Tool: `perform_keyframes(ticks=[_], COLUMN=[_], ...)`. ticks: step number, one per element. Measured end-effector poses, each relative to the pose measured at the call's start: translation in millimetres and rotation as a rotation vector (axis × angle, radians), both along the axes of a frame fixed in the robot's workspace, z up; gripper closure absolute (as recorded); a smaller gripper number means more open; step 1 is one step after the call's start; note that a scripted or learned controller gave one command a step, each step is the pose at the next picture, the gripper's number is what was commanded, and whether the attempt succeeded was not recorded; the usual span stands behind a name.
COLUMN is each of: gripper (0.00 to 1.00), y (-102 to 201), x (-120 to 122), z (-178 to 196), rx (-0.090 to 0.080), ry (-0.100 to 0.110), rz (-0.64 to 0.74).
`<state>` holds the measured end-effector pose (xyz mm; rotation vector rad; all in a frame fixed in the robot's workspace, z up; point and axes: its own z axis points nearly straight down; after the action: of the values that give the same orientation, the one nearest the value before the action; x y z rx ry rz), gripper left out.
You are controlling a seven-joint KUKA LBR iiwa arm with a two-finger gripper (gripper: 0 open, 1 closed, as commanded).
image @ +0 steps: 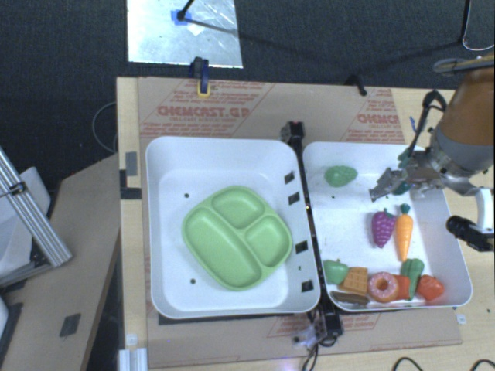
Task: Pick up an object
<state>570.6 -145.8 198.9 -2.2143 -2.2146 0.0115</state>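
My gripper (390, 187) hangs over the upper middle of the right bin (352, 154), its two dark fingers spread open with nothing between them. A pale green rounded toy (340, 176) lies to its left. Just below it lie a purple bunch of grapes (382, 228) and an orange carrot (403, 236), side by side. Along the bin's front edge lie a green pepper (336, 270), a tan waffle piece (356, 279), a pink donut (383, 286), a green piece (412, 268) and a red tomato (431, 287).
The left bin (224, 149) holds a light green divided plate (236, 238). A black clamp strip (298, 176) joins the two bins. The grey arm with its orange band (468, 114) reaches in from the right, above the right bin's far corner.
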Motion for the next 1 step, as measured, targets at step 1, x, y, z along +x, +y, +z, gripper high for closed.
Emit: perform_keyframes(ticks=[1], gripper=[0.0], y=[0.5], x=[2.7], z=[7.9], rx=[-0.002], ry=[-0.013], rz=[0.003])
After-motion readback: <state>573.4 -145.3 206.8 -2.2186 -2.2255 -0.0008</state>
